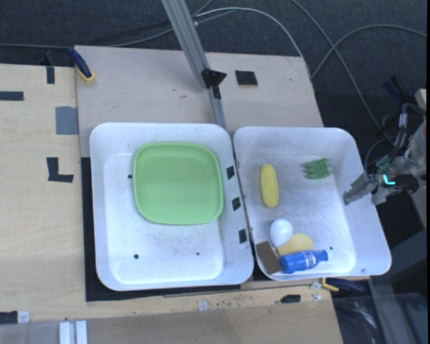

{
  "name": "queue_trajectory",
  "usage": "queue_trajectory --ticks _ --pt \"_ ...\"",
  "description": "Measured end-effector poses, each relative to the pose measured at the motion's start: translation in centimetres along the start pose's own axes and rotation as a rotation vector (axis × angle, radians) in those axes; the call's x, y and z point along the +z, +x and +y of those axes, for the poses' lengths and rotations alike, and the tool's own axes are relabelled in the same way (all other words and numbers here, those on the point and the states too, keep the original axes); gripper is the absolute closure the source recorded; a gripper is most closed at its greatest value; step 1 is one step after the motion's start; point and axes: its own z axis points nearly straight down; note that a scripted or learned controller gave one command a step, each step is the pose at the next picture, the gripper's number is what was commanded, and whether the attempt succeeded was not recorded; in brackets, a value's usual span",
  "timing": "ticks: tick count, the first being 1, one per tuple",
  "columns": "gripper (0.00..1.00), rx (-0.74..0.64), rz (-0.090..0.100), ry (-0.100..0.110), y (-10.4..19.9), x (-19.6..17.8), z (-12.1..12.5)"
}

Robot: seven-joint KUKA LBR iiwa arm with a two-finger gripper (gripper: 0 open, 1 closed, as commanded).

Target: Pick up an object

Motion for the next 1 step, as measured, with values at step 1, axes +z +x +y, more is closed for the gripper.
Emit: queue_trajectory --ticks 1 --pt "0.0 0.0 0.0 0.0 0.0 0.0 0.0"
